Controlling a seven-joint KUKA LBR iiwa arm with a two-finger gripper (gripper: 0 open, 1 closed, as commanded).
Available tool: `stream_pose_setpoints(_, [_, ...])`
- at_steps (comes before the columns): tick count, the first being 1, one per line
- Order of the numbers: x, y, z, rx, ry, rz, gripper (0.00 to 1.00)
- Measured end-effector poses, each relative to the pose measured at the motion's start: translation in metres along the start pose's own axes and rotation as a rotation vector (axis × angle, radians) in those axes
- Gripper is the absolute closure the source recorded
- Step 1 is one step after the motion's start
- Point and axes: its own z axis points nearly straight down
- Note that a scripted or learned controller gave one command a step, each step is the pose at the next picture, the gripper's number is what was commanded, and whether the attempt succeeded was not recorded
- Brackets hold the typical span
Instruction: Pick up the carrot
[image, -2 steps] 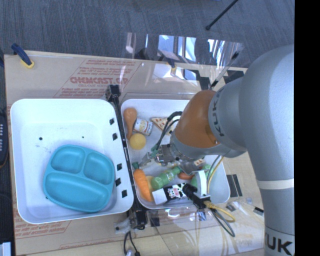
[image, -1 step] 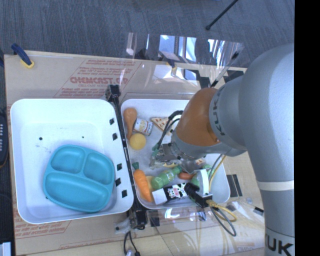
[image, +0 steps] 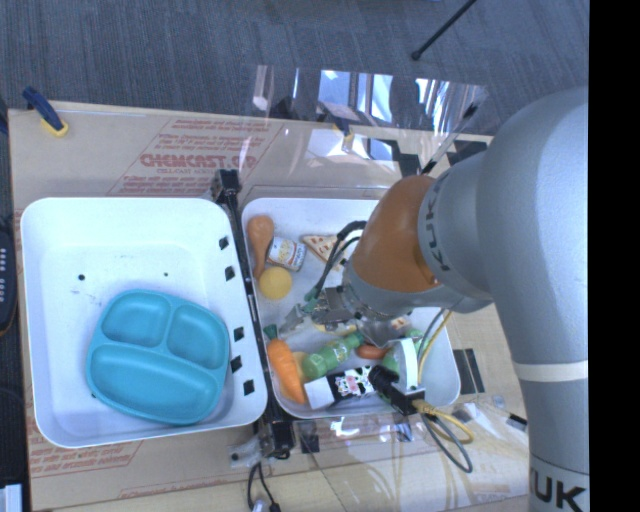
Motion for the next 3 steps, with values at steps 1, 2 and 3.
stream_pose_setpoints(1, [-0.01, -0.031, 0.008, -0.015, 0.006, 0.612, 0.0])
stream_pose_setpoints(2, [0.062, -0.005, -0.093, -0.005, 0.011, 0.523, 0.0])
stream_pose_setpoints(3, [-0.004, -0.033, 0.01, 0.002, 0.01, 0.514, 0.0])
